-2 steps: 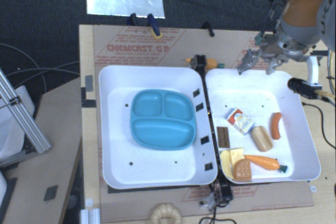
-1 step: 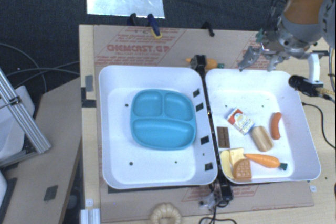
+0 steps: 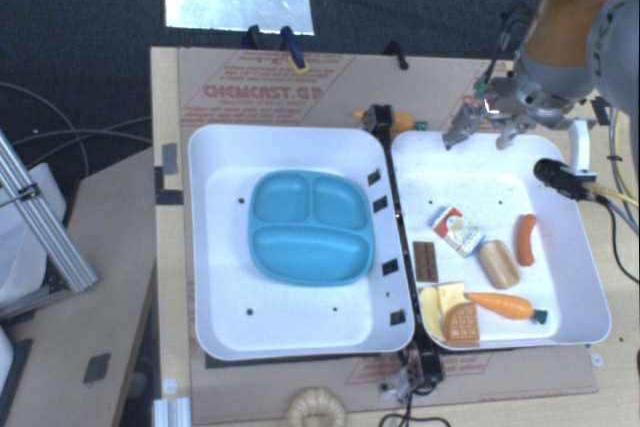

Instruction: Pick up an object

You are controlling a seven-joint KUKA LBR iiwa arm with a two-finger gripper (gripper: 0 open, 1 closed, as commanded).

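We see the desk [image 3: 330, 80] carrying two white bins: the left bin [image 3: 215, 245] holds a blue plate [image 3: 310, 227], and the right bin [image 3: 570, 255] holds the small food toys. The gripper [image 3: 482, 133] hangs over that bin's far edge, fingers spread open and holding nothing. Everything to pick lies nearer to us than the gripper; the closest is the little carton [image 3: 458, 231], then the bread roll [image 3: 499, 264], the sausage [image 3: 525, 240] and the carrot [image 3: 503, 305], whose long axis runs left to right.
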